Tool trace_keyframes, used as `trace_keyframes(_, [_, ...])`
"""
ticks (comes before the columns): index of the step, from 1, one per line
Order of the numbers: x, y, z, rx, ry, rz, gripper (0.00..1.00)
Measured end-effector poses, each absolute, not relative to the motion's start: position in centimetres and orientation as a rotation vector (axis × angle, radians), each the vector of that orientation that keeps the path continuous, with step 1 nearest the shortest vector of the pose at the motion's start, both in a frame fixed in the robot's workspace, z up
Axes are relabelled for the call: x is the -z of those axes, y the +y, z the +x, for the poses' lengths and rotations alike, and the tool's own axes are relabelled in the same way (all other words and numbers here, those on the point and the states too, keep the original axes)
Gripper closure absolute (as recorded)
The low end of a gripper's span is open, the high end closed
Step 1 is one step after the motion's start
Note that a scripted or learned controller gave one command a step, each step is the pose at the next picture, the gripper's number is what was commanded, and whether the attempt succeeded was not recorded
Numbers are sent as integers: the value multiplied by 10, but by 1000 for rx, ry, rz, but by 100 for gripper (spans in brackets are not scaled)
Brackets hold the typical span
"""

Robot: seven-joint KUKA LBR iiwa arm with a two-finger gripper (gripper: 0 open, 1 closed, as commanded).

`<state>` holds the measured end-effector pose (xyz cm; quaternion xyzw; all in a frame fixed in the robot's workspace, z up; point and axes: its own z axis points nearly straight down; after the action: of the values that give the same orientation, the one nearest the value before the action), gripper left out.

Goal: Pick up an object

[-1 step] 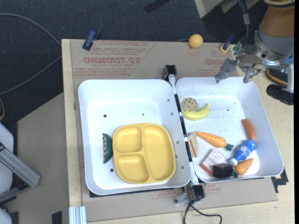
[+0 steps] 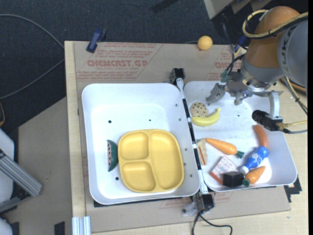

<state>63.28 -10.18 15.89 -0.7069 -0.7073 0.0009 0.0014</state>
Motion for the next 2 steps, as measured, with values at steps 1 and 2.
trace_keyframes(1, [-85,-99,620,-2,-2219,-2220,0])
trace_keyframes(2, [-95,-99,621,1,-2220,-2223,100])
